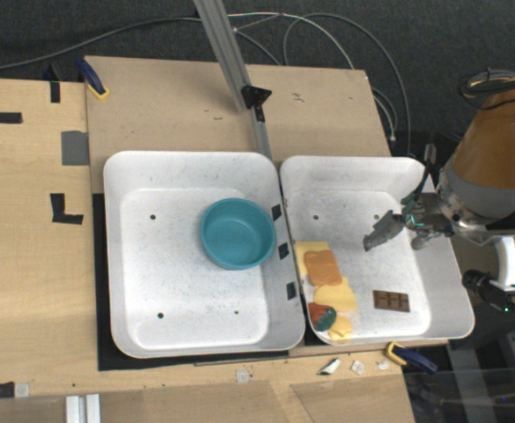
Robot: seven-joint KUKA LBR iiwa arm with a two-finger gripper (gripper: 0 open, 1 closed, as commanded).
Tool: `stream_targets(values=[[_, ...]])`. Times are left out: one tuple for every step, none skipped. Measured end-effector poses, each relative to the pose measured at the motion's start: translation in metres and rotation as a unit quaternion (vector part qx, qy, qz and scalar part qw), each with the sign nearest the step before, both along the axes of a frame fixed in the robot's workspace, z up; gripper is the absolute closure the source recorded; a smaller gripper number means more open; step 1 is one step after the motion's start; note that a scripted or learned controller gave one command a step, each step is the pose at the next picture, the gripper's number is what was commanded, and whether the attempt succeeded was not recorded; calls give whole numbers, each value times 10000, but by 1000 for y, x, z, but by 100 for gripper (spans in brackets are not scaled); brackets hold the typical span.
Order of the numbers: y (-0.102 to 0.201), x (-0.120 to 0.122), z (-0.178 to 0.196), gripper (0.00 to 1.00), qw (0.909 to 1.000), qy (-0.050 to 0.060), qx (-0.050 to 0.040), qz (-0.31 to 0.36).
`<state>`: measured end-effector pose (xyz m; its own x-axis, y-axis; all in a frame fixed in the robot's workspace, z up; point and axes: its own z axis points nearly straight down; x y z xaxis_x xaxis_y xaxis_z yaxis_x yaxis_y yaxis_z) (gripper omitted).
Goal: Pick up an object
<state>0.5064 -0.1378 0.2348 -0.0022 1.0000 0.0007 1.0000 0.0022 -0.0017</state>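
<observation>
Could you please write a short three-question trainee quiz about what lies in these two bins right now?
1. True or false: the blue bowl lies in the left bin.
2. Which thing in the right bin lies nearest its right wall: A the brown chocolate bar, B the yellow and orange pile?
3. Fill in: the gripper hangs over the ____ bin.
Key: 1 true; 2 A; 3 right.

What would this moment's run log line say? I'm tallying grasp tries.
gripper: over right bin, nothing seen held | blue bowl: left bin | brown bar: right bin, untouched | phase: approach
</observation>
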Motion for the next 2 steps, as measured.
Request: stream_targets(values=[[0,0,0,0,10000,-1,-1,-1],[3,-2,-64,0,10000,35,4,-7]])
